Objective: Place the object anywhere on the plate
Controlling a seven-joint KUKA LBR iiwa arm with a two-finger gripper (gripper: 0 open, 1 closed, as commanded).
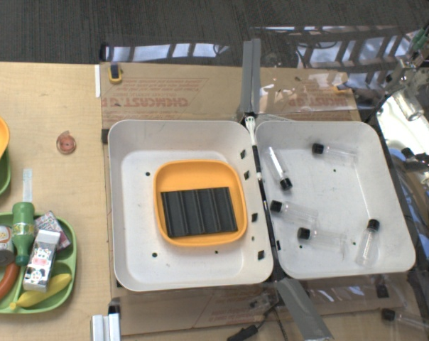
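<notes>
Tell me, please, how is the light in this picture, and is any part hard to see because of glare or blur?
In the camera view the light is soft and even, with weak shadows; the orange plate and its dark ridged insert are sharp. The clear tubes in the right bin almost vanish against white. Strong glare washes out the upper right corner.

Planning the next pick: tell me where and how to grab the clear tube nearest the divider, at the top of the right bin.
Take the clear tube at mid-body, above its black cap. It lies flat on the right bin floor, slanting down to the right, so come straight down with the claw's fingers across its narrow width. Keep off the divider side, where the bin wall leaves little room.
</notes>
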